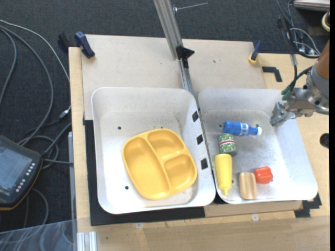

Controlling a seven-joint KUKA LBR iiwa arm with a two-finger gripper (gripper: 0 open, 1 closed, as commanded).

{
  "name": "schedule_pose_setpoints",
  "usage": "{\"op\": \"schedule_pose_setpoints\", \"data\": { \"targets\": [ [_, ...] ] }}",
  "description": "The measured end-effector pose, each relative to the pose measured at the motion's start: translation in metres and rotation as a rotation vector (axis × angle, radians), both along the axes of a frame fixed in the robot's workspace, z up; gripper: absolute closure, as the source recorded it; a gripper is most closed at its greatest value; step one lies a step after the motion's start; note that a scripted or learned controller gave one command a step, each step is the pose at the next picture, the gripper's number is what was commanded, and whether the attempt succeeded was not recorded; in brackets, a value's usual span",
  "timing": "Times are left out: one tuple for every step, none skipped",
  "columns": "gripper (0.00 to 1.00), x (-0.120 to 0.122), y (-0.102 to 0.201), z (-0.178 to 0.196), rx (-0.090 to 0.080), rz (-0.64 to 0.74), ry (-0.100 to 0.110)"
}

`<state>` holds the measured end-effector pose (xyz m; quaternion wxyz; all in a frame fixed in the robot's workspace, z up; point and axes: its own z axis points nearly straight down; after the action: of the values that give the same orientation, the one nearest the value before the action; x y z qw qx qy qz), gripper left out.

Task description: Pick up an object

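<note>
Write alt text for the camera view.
The end effector hovers at the right bin's upper right edge, above a blue bottle, green can, yellow bottle, bread roll and red block; a yellow divided plate fills the left bin.

A yellow divided plate is lying in the left bin. In the right bin, a blue bottle is lying on its side at the far end, a green patterned can is sitting just nearer, and a yellow bottle, a tan block and a red object are resting along the near edge. The end effector is hovering over the bin's far right corner.
</note>
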<state>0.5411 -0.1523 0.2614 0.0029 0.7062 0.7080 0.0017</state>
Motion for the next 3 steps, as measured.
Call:
{"op": "schedule_pose_setpoints", "data": {
  "targets": [
    [1.00,0.001,0.000,0.030,0.000,-0.001,0.001],
    [1.00,-0.013,0.049,0.010,0.005,0.003,0.010],
    [1.00,-0.025,0.100,0.012,0.005,0.004,0.009]
  ]
}}
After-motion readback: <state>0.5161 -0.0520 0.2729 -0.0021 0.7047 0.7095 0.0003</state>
